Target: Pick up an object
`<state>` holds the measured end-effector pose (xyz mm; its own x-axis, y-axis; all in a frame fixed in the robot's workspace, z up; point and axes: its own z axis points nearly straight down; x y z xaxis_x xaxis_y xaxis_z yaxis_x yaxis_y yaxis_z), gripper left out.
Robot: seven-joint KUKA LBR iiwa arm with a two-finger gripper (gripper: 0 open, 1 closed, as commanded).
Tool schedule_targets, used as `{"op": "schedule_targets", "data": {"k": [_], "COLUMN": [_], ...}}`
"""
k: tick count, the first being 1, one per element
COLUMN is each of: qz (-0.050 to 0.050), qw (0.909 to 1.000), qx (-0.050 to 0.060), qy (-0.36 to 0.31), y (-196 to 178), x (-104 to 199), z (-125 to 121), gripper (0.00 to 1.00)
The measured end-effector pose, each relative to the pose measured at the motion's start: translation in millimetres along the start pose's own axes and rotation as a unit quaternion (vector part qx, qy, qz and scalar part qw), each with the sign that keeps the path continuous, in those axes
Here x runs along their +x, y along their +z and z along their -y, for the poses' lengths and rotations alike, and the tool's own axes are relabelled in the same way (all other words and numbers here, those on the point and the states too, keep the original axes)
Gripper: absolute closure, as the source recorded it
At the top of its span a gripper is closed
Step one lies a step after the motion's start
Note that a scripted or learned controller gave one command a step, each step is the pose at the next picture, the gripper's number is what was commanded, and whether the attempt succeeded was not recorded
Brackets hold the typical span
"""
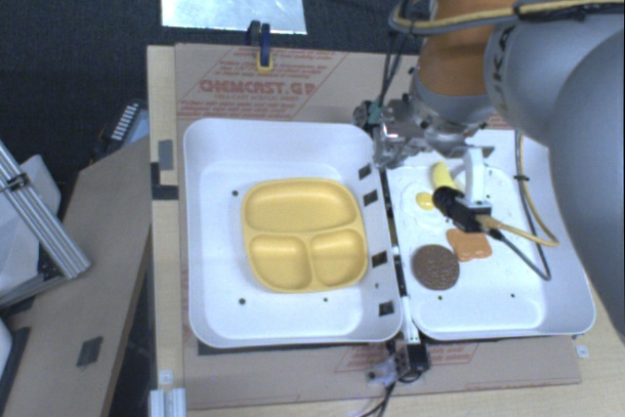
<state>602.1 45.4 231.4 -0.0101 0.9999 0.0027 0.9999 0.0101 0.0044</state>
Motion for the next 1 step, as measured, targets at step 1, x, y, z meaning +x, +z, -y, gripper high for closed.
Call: {"op": "schedule_targets", "data": {"k": [1], "qz": [0.0], "qw": [1.0], "qx": [0.001], "qy": [0.0], "y": [5.3], "x": [52.6], "z": [-11.3], "gripper": [1.0]}}
